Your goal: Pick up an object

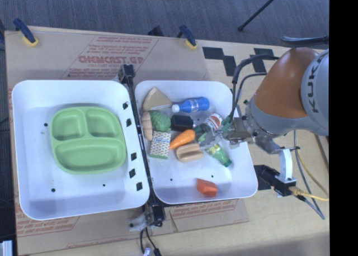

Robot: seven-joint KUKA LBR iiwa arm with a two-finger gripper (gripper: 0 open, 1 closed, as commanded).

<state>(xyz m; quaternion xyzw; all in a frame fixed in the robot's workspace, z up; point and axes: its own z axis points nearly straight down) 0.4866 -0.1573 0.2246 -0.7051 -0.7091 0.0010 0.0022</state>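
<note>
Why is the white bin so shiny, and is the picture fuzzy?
In the camera view, light glares off the left bin around the green tray; small toys in the right bin look soft and blurry; the arm's orange band shows a bright sheen.

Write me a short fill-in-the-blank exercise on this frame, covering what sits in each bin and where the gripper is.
1. The green divided plate lies in the ____ bin.
2. The blue bottle lies in the same bin as the ____ carrot.
3. The red-orange block lies apart from the pile, near that bin's ____ edge.
4. The gripper is over the ____ bin.

Missing words: left; orange; front; right
</note>
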